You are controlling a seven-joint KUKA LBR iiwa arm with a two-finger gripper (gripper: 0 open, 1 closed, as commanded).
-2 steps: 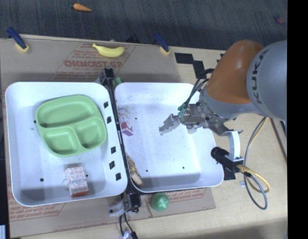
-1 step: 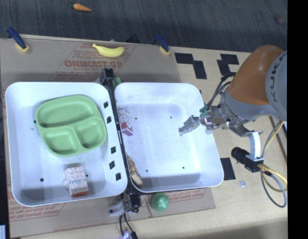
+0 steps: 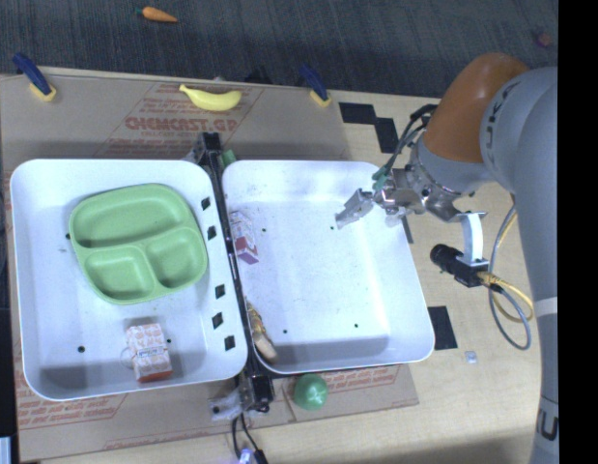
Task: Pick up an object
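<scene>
My gripper (image 3: 355,210) hangs over the upper right part of the right bin (image 3: 376,341), near its right wall, with nothing visible in it. A small pink and white packet (image 3: 243,240) lies against that bin's left wall. A tan object (image 3: 261,341) rests in its near left corner. The left bin (image 3: 38,288) holds a green divided tray (image 3: 136,241) and a small red and white carton (image 3: 147,352).
A green ball (image 3: 310,391) sits on the cardboard just in front of the right bin. A yellow banana (image 3: 212,97) lies behind the bins. Blue clamps (image 3: 35,76) grip the cardboard's far edge. An orange carrot (image 3: 159,14) lies on the floor beyond.
</scene>
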